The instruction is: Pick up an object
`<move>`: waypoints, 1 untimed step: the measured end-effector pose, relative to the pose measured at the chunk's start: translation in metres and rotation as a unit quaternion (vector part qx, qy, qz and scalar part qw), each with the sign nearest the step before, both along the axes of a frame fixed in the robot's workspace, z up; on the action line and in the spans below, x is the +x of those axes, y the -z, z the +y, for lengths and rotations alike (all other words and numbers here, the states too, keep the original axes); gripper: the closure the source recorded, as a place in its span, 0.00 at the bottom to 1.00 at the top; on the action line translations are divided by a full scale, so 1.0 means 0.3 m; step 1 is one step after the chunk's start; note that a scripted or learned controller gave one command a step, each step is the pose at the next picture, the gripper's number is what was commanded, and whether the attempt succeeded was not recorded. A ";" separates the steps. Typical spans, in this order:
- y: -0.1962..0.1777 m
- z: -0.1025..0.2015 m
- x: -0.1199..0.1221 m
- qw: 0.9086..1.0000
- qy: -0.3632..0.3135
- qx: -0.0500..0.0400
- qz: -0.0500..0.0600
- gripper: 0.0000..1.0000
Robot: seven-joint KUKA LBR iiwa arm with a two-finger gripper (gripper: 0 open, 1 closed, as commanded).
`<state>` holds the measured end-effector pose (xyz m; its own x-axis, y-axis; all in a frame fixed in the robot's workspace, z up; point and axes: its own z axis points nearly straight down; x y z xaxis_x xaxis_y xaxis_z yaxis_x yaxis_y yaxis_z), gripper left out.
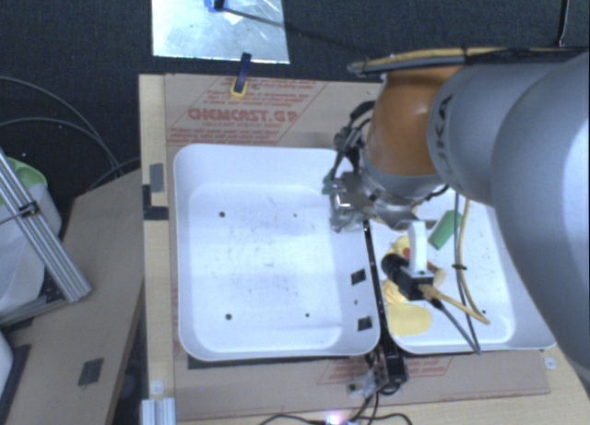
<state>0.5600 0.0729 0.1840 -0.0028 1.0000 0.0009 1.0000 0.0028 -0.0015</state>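
Observation:
The grey arm with its orange band [406,128] hangs over the right bin [516,322], hiding most of it. Its gripper [346,211] sits low at the divide between the two bins, near the left bin's right wall. A green object [446,230] lies in the right bin just right of the wrist. A flat yellow object [408,319] rests near that bin's front, and another small yellow piece [399,249] shows beside the wrist. Nothing can be seen held.
The left bin [198,230] is a shallow white tray with a few dark specks on its floor. Both bins stand on a cardboard sheet [249,110]. A metal frame [37,239] stands at the far left, off the bench.

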 end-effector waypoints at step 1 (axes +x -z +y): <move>-0.100 0.173 -0.255 1.000 -0.004 0.002 0.000 1.00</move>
<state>0.4836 0.1247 0.2142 -0.0101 0.9999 0.0039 0.9999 0.0101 -0.0024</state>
